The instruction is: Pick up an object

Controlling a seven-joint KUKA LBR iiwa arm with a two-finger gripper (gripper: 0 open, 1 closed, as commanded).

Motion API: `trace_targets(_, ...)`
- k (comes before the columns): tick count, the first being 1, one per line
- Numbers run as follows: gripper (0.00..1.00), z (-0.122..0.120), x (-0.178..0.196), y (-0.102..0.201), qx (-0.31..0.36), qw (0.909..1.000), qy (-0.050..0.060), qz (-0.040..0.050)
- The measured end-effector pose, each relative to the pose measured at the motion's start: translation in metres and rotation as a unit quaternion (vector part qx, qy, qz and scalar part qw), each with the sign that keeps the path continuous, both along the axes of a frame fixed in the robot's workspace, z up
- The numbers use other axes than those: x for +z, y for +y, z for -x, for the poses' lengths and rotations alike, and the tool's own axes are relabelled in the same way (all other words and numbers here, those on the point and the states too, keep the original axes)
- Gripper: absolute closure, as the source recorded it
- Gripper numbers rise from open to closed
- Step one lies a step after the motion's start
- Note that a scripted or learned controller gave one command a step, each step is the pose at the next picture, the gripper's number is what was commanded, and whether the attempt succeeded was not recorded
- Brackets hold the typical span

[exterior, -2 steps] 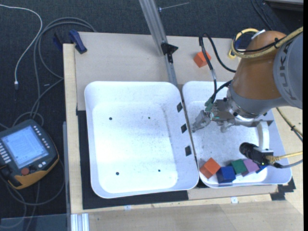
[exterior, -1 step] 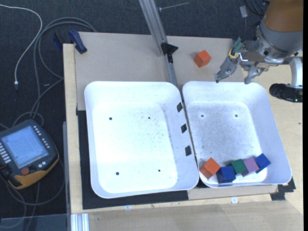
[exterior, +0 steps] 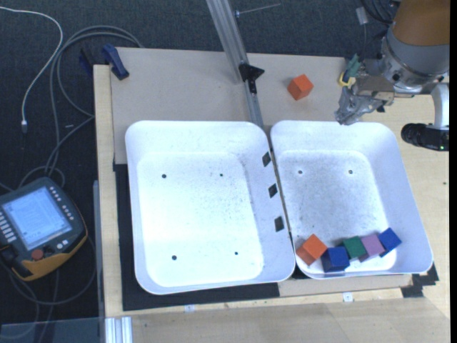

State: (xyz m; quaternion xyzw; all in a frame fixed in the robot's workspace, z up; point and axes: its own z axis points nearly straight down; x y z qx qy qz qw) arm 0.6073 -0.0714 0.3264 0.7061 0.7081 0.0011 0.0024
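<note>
Up near the far rim of the right bin (exterior: 400, 156) I see my gripper (exterior: 350, 114), hanging just over the white edge. I cannot tell what it is doing at its tip, and I see nothing in it. Just to its left, out on the bare bench (exterior: 178, 84) and not in any bin, sits one orange block (exterior: 300, 87). Well below the gripper, along the near wall of the right bin, five blocks huddle in a row. They are an orange cube (exterior: 311, 249), a dark blue cube (exterior: 335, 259), a green cube (exterior: 354, 248), a purple cube (exterior: 372, 245) and a blue cube (exterior: 389, 239). They look like they touch each other. Off to the gripper's left lies the left bin (exterior: 143, 191). Above the gripper I see the arm's orange band (exterior: 423, 16).
</note>
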Motion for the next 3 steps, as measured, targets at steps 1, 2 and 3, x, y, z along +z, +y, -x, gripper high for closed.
trace_targets(1, 1.00, 0.004, -0.045, 0.054, 0.002, 1.0000, 0.006, -0.0025)
trace_targets(2, 1.00, 0.004, -0.060, 0.111, 0.002, 1.0000, 0.005, -0.0026)
trace_targets(3, 1.00, 0.045, -0.058, 0.143, 0.001, 1.0000, 0.005, -0.0021)
